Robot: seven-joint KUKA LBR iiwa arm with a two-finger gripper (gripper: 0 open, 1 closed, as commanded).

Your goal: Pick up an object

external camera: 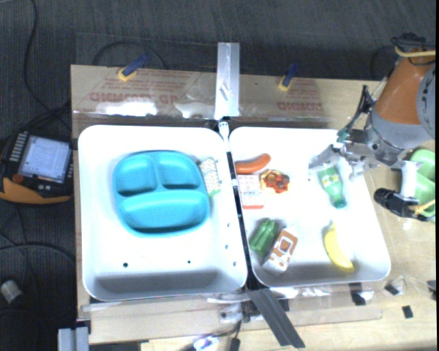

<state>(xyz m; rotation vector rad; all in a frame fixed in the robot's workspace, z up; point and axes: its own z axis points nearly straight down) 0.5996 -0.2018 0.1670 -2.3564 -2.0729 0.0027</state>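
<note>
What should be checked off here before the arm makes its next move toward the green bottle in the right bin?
1. Gripper positioned over the green bottle: ok, it sits at the bottle's upper end.
2. Bottle between the fingers: cannot tell, the view is too coarse there.
3. Space around the bottle: ok, the banana lies apart below it and the sausage is well to the left.
4. Bottle pose: ok, it lies flat on the floor of the right bin.
5. Left bin as a drop spot: not ok, the blue divided tray takes most of its floor.
</note>
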